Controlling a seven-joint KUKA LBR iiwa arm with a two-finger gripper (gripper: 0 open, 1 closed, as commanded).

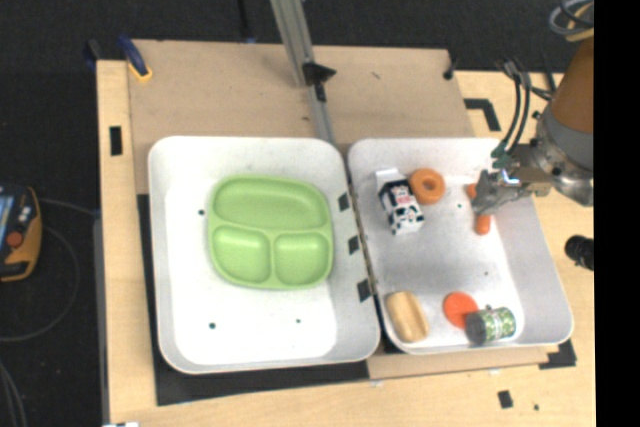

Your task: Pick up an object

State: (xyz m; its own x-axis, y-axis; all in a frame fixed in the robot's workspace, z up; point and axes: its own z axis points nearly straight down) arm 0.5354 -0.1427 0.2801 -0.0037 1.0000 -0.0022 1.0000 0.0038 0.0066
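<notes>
Two white bins are sitting side by side on the bench, and the work is happening over the right bin (520,260). The arm (570,120) is hanging in from the right, and the gripper (487,197) is sitting low over that bin's upper right part. Its opening is too small and blurred to read, so how wide it is cannot be told, and nothing is showing as clearly held.

Step in hand, as a judgement: the approach to a grasp, with the pick not yet done. A small orange piece (483,224) is lying just under the gripper tip, so it is looking like the likely target; whether the two are touching cannot be told.

The next move is calling for a straight descent centred on that piece, a firm close, then a lift that is clearing the bin wall. The piece is small and is lying near the right wall, so a slight offset is risking a miss.

Right bin contents:
- an orange ring (427,185) near the top, just beside a black-and-white toy (401,205)
- a tan bread roll (406,315) at the lower left
- an orange disc (459,306) touching a green can (491,323) that is lying on its side at the lower edge

The left bin (180,315) is holding one green divided plate (270,232), lying flat near its middle with its three compartments bare.
</notes>
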